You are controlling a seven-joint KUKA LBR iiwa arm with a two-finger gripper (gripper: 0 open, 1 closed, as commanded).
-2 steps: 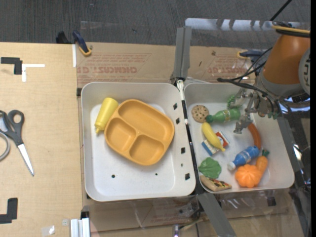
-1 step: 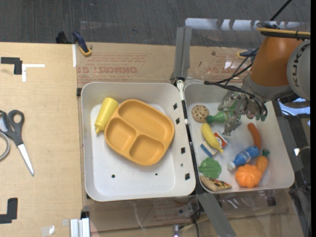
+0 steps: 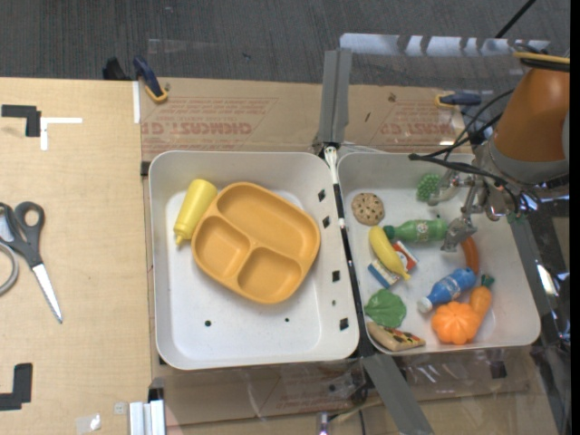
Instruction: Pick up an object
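Grey metal and cables blur the pincer (image 3: 464, 227) above the green bottle (image 3: 419, 231); its grip state is unreadable.

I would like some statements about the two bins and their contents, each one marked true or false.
1. The yellow divided plate lies in the left bin. True.
2. The yellow mustard bottle lies in the right bin. False: it lies in the left bin, beside the plate.
3. The cookie lies in the right bin. True.
4. The toy pumpkin lies on the plate. False: it lies in the right bin, near its front.
5. The scissors lie on the bench, left of both bins. True.
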